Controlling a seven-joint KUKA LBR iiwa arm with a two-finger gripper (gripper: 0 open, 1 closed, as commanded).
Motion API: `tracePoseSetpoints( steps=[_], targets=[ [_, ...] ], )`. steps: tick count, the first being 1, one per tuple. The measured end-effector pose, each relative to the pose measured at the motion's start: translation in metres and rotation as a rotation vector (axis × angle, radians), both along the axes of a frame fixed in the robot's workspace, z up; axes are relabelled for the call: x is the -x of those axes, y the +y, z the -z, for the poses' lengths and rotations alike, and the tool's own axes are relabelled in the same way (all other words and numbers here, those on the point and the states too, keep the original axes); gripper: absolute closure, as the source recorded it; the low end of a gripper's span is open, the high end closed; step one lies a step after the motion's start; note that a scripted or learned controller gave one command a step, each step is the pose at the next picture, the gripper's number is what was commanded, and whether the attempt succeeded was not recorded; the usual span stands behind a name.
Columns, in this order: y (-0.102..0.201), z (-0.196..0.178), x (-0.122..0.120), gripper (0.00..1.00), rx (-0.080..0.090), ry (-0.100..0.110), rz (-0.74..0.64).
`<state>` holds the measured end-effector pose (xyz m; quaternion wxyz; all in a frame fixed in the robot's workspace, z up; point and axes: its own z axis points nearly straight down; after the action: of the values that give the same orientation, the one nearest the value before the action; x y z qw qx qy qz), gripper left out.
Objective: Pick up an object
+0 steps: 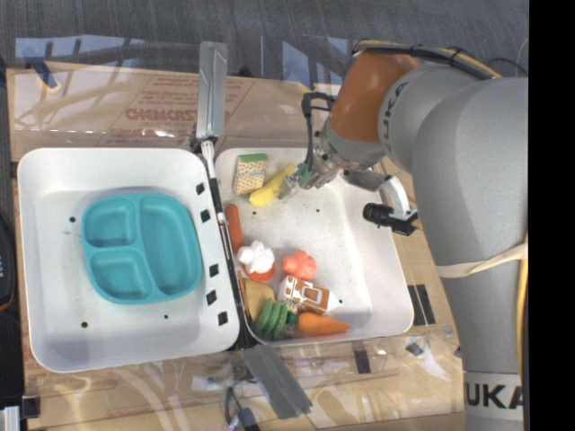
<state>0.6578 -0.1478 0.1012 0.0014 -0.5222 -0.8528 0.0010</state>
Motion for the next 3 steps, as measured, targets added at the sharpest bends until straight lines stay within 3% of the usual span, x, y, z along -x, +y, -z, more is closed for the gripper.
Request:
tracePoseSetpoints(
  steps=[1,2,3],
  targets=[
    [0.0,0.0,0.0,0.0,0.0,0.0,0.0],
    [0.026,0.01,0.001,0.0,-0.001,0.001,0.0],
    [0.026,0.01,0.001,0.0,-0.001,0.001,0.0]
  ],
)
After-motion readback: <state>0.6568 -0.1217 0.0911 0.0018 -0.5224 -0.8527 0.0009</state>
